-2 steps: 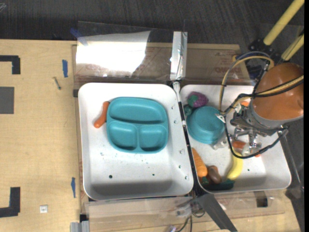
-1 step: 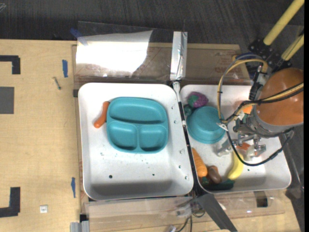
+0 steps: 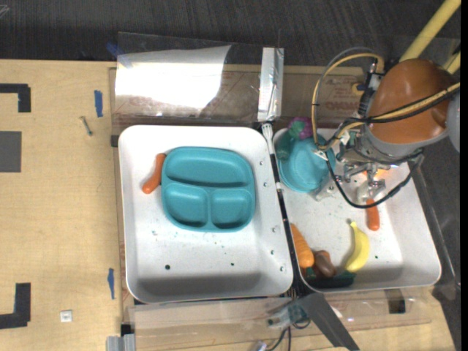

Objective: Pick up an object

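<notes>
My gripper (image 3: 363, 187) hangs over the back half of the right bin (image 3: 409, 265), below the orange band of the arm (image 3: 408, 101). Just left of it a teal bowl (image 3: 301, 165) leans on the bin's left wall, with a purple-and-green toy (image 3: 297, 129) behind it. A small orange-red piece (image 3: 374, 219) lies directly in front of the gripper. A yellow banana (image 3: 357, 247) rests nearer the front. In the front left corner an orange carrot (image 3: 302, 246) and a brown item (image 3: 323, 263) lie together.
The left bin (image 3: 146, 269) holds a teal divided plate (image 3: 208, 189) and an orange stick-shaped toy (image 3: 153, 174) beside it. Cables (image 3: 329, 86) loop behind the wrist. A foil-covered strip (image 3: 270, 82) stands at the back between the bins.
</notes>
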You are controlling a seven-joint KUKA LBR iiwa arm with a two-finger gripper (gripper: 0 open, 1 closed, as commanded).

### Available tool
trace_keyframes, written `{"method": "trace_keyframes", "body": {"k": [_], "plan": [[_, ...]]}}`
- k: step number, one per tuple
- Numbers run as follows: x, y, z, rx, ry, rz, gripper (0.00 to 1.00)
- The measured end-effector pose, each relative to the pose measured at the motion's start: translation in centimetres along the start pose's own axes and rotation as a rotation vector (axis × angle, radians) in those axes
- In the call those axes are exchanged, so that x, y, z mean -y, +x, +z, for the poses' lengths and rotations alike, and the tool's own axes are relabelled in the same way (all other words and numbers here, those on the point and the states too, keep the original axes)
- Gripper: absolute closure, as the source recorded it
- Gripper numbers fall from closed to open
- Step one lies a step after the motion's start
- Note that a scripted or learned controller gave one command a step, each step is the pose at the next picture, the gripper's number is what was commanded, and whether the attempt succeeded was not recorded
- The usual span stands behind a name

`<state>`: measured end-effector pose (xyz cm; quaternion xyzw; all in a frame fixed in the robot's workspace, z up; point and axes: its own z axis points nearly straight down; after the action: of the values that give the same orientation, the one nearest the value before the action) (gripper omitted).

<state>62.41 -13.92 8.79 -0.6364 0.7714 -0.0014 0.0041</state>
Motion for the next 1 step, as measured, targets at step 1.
{"method": "trace_keyframes", "body": {"k": [1], "plan": [[-2.12,2.26,-0.05,-0.001,-0.001,0.082,0.0]]}}
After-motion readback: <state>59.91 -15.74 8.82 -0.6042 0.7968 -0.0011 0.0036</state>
